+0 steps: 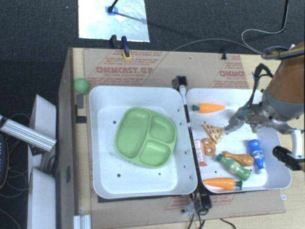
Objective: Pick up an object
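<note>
The metal hand (pixel 234 123) hovers over the right bin (pixel 281 178), just beside a flat pizza wedge (pixel 214 132); whether it is spread or pressed together, I cannot tell. A smooth green sectioned tray (pixel 145 137) lies in the left bin (pixel 102 109).

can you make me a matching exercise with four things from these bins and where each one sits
Things:
1. green divided plate
2. blue bottle
3. pizza slice
4. green bottle

Places:
A. near the right bin's right wall
B. middle of the right bin, just above the pretzel
C. alone in the left bin
D. right bin's lower part, just above the lower carrot

Pairs: 1-C, 2-A, 3-B, 4-D
</note>
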Available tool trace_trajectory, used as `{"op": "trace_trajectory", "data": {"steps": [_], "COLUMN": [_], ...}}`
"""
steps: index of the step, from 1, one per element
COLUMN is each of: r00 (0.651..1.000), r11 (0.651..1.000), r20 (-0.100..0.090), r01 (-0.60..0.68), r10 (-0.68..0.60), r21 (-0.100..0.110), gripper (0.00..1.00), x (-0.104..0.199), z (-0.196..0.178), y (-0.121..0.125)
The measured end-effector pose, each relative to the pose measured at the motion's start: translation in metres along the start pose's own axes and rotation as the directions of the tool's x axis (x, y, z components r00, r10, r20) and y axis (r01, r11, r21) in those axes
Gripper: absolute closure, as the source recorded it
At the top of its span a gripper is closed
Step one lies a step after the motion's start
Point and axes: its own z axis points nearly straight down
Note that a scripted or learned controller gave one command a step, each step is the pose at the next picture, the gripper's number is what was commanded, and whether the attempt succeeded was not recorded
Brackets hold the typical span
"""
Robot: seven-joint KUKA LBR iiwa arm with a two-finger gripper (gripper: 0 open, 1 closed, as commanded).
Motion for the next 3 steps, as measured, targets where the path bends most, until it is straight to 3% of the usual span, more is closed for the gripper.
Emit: {"op": "trace_trajectory", "data": {"steps": [1, 2, 3], "r00": [1.0, 1.0, 1.0], "r11": [1.0, 1.0, 0.998], "r20": [0.004, -0.003, 0.0], "r01": [-0.003, -0.006, -0.018], "r10": [0.003, 0.006, 0.018], "r21": [-0.011, 0.01, 0.064], "gripper": [0.0, 0.0, 0.0], "x": [-0.026, -0.033, -0.026], "z": [0.128, 0.128, 0.13], "y": [0.028, 0.107, 0.129]}}
